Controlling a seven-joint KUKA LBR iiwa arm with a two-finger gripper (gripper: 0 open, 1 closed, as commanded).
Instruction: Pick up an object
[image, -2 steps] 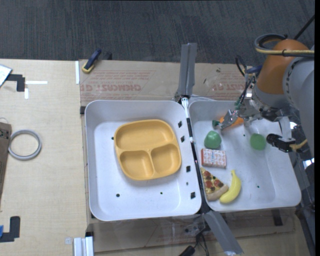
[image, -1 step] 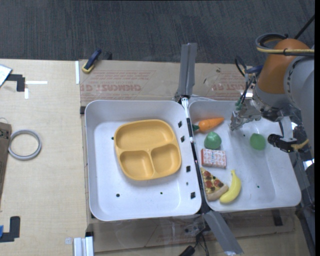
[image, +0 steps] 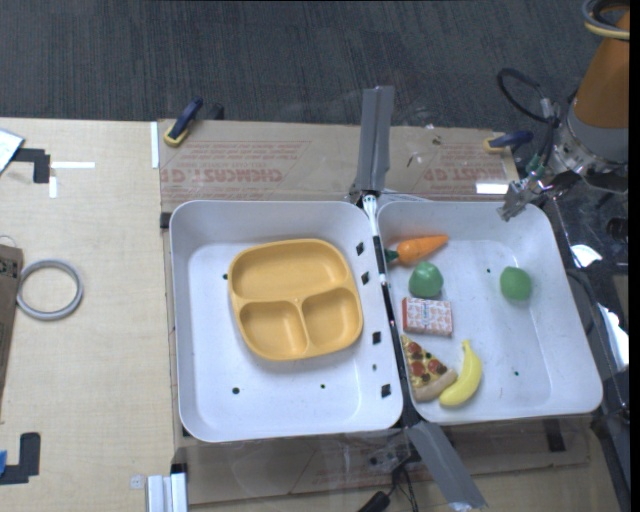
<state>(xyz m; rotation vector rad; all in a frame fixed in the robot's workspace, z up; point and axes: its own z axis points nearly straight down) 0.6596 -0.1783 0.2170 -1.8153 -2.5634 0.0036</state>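
The right bin (image: 560, 390) holds an orange carrot (image: 420, 245), a green round fruit (image: 425, 280), a green ball (image: 516, 284), a pink patterned box (image: 427, 317), a toy pizza slice (image: 424, 365) and a yellow banana (image: 461, 377). My gripper (image: 517, 200) hangs over that bin's far right corner, above and behind the green ball and apart from every object. Nothing shows in its grasp. The arm's orange band (image: 608, 70) is at the top right.
A yellow divided plate (image: 296, 297) lies in the left bin (image: 200, 400). A grey post (image: 375, 140) stands at the far end of the seam between the bins. A tape roll (image: 47, 289) lies on the bench at left, and a blue clamp (image: 183, 120) sits on the cardboard.
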